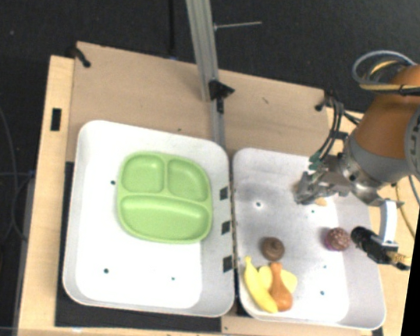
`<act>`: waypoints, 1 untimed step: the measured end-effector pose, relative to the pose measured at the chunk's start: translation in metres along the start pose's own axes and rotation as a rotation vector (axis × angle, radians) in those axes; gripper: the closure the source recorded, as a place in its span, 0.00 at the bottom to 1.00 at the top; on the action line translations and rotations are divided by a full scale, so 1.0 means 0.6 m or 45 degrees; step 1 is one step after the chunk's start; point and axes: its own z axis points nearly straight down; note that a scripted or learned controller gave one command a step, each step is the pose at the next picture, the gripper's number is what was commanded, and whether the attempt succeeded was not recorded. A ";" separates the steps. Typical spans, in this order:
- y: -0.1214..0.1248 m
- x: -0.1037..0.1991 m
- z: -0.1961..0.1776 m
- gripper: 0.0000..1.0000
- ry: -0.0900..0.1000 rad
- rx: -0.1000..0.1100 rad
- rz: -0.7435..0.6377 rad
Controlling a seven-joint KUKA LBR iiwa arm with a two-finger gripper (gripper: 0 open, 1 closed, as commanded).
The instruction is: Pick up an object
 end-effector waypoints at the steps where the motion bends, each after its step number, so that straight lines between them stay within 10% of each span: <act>1: -0.011 0.087 -0.004 1.00 0.003 0.002 -0.006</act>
